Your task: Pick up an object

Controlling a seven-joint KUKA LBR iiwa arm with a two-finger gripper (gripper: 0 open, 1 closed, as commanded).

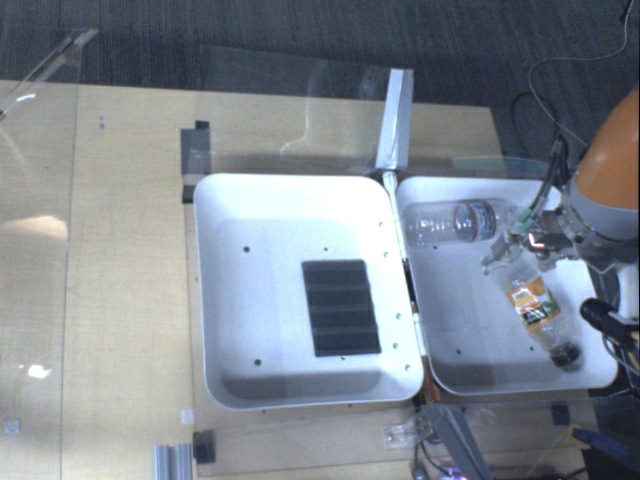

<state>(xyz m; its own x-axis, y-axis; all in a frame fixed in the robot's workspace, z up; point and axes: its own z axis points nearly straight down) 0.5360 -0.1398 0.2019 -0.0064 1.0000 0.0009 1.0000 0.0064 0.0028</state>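
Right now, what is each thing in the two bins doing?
Black ridged pad: lying flat in the left bin.
Clear plastic bottle: lying on its side in the right bin.
Small bottle with orange label: lying on its side there too.
Gripper: low over the right bin.

Your bench (110, 298) has a light wood top. Dark grey ribbed carpet (250, 13) lies beyond its far edge. Clear acrylic panels (40, 168) throw soft reflections at left.
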